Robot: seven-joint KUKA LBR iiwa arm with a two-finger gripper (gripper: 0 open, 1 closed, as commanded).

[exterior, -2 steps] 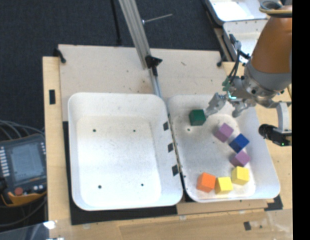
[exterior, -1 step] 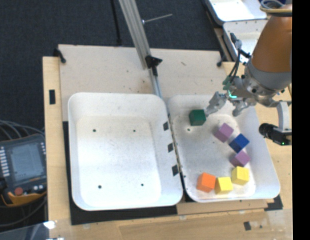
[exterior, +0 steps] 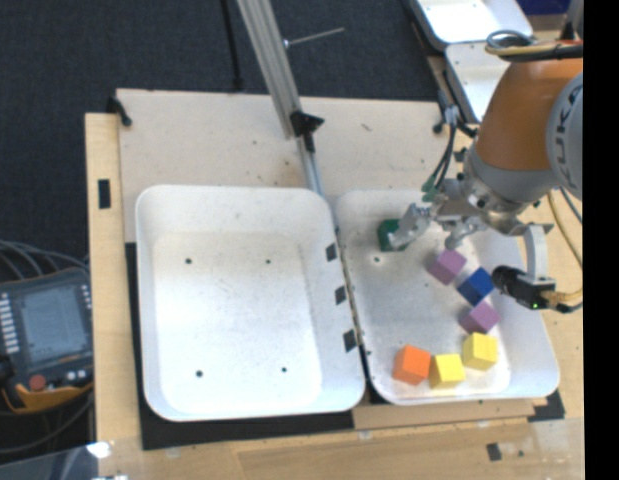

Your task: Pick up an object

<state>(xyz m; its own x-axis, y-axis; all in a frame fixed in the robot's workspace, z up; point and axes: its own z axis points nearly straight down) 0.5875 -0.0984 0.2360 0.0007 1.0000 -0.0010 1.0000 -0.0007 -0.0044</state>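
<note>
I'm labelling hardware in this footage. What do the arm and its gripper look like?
The arm is a thick rounded body with a broad orange band and grey casing below it. Thin dark cables run down its side. The gripper is a cluster of pale grey metal parts. A small black module with a tiny green light sits beside it.

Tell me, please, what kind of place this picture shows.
Most likely a robotics lab test bench. A grey and orange arm reaches over two white bins, coloured foam-like blocks lie in the right bin, and a teach pendant rests at the left.
</note>
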